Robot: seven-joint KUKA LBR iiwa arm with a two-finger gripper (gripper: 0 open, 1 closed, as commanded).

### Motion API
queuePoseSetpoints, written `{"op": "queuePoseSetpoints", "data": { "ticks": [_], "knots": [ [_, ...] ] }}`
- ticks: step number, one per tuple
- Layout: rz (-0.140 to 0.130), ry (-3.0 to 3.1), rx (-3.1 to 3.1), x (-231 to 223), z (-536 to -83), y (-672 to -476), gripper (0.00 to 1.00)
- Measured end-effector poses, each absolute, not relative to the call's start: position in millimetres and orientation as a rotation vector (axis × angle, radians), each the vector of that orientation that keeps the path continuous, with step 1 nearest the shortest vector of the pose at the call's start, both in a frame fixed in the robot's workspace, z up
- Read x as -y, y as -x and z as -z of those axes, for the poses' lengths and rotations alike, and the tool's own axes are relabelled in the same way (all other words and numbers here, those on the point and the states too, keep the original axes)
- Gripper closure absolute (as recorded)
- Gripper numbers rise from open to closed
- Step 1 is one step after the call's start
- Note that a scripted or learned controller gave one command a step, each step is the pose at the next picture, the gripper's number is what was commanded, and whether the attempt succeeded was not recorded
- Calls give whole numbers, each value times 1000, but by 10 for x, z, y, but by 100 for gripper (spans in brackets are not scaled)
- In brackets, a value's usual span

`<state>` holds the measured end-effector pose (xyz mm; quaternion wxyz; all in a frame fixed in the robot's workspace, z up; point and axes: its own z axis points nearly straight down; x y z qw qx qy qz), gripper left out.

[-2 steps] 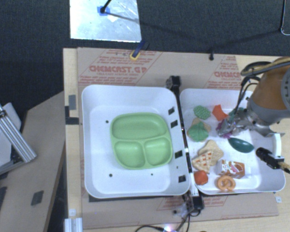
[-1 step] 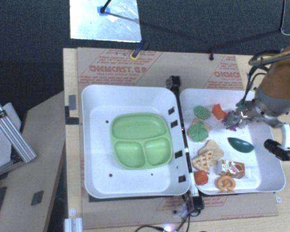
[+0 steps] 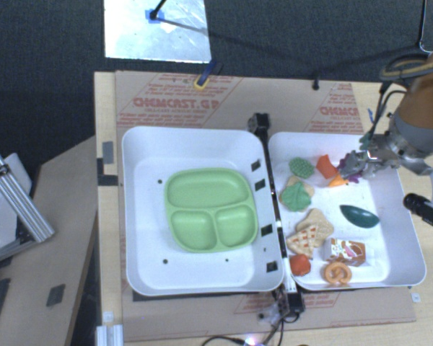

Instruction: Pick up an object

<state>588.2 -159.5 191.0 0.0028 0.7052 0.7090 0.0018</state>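
The left bin (image 3: 141, 193) holds a green tray (image 3: 209, 209); the toys lie in the right bin (image 3: 411, 262). The pincer (image 3: 355, 166) hovers far right by the orange piece (image 3: 326, 166) (grip state: cannot tell). Centre over one piece, descend straight.

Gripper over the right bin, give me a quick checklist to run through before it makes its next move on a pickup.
1. Gripper is over the right bin: ok.
2. A target lies close by: ok, the orange piece sits just beside it.
3. Something already held: cannot tell, the tips are blurred.
4. Target stands free of neighbours: not ok, the orange piece lies close to the green round piece.
5. Easier alternative: ok, the dark green piece lies apart from the rest.
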Motion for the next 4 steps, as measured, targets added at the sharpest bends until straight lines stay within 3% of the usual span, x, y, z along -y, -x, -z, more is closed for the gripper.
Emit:
{"op": "queuePoseSetpoints", "data": {
  "ticks": [1, 4],
  "knots": [
    [-4, -2212, -2224, 1595, -2268, -5895, 100],
    [-4, -2210, -2232, -27, -2079, -6168, 100]
  ]
}}
